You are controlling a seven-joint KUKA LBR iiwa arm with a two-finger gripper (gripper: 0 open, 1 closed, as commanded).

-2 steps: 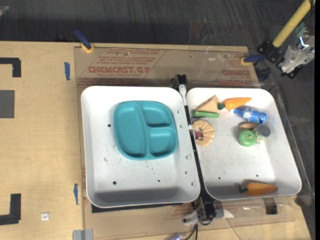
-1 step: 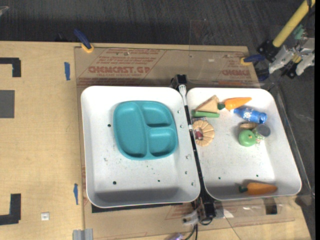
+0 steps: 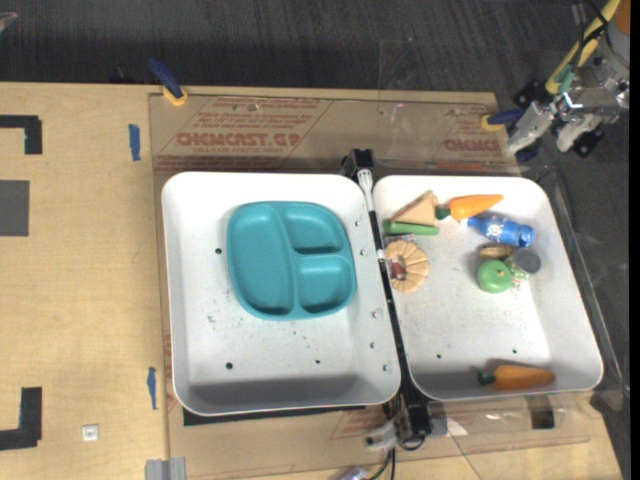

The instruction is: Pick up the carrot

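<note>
Along the right bin's (image 3: 575, 298) near wall, the carrot (image 3: 517, 376) probably handles light, rigid, slick; grasp mid-body. The gripper's (image 3: 568, 118) opening cannot be told.

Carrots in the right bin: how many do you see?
2. One carrot lies at the bin's far edge, beside the blue item. The other carrot lies at the near edge. None looks hidden.
</note>
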